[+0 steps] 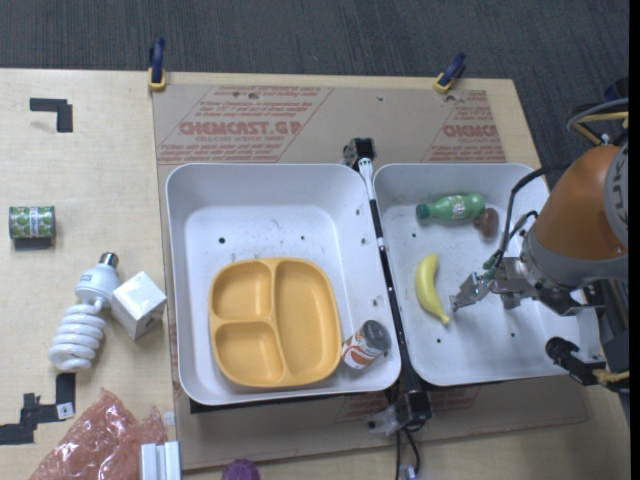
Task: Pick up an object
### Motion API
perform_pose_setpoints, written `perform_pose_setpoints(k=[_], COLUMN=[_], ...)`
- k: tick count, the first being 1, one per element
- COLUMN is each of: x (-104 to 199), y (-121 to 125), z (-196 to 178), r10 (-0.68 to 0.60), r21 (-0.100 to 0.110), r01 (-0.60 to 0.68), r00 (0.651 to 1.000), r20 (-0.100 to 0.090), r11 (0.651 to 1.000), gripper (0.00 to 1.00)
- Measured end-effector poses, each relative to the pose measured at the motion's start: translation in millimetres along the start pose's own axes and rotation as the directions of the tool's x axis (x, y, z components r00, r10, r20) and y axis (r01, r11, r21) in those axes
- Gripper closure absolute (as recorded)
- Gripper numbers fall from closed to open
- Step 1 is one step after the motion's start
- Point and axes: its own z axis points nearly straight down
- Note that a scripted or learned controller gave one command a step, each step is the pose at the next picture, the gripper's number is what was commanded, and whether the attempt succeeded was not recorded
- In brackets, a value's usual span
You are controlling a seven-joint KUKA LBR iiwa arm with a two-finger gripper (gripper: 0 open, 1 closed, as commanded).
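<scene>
Your tool (466,296) hangs low in the right bin (520,368), just beside the banana (431,288); its fingers look parted and nothing sits between them. The banana lies lengthwise near the bin's left wall, midway between front and back edges. Judge it light, soft-skinned, curved and easily bruised: take it across the thick middle, gently. The green bottle (452,208) by the back edge would likely roll and slip.

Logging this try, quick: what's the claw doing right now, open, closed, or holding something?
Claw: fingers look open, holding nothing, hovering in the right bin beside the banana.
</scene>
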Motion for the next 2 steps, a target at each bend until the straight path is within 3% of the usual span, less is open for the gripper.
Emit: perform_pose_setpoints(k=[1, 2], x=[27.9, 27.2], y=[-33.5, -31.9], z=[0.3, -9.6], r10=[0.001, 0.003], r21=[0.0, -0.003], r01=[-0.001, -0.003], r00=[1.0, 1.0], r20=[0.0, 0.001], r11=[1.0, 1.0], gripper=[0.0, 1.0])
